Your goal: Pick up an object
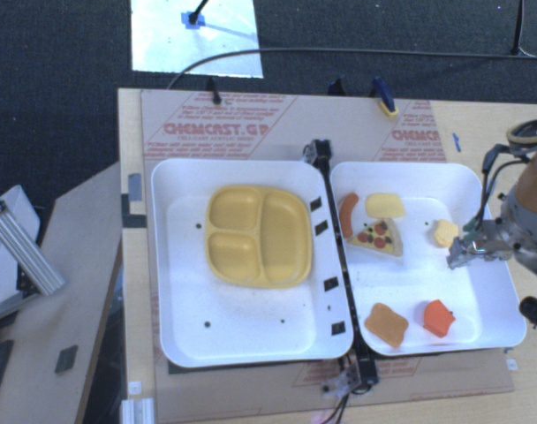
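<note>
Gripper [460, 256] is hovering at the right bin's [494, 276] far-right side just beside the yellow chunk [444, 233], finger opening unreadable, nothing visibly held, so it's risking clipping the bin wall or nudging the chunk away.

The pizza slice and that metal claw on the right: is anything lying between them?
Yes. In the camera view, a small pale yellow block lies between the pizza slice and the claw, close to the claw.
</note>
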Robot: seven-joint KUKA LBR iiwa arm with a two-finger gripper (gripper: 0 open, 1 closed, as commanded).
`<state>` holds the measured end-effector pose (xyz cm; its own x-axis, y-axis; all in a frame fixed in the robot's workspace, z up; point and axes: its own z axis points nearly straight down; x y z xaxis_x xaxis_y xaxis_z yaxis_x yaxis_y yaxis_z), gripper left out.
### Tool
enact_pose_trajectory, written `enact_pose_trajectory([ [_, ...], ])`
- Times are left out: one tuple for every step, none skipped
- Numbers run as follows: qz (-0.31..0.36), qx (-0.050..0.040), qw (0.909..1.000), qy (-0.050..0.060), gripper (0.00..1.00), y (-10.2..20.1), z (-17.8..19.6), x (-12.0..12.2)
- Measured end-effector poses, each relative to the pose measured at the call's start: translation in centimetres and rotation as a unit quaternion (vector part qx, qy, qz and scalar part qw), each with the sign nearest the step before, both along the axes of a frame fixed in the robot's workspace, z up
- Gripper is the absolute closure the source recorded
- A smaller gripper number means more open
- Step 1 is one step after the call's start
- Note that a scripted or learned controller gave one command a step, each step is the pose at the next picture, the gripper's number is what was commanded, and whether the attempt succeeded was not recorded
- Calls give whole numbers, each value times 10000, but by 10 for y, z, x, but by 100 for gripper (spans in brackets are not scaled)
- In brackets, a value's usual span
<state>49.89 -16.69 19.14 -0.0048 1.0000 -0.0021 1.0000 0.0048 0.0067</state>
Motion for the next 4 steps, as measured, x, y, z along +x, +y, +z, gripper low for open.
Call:
enact_pose_trajectory([
  [3,-1,10000,-2,100,0,54,2],
  [26,12,10000,14,100,47,55,21],
  [28,17,10000,23,100,99,43,24],
  [26,17,10000,25,100,151,32,38],
])
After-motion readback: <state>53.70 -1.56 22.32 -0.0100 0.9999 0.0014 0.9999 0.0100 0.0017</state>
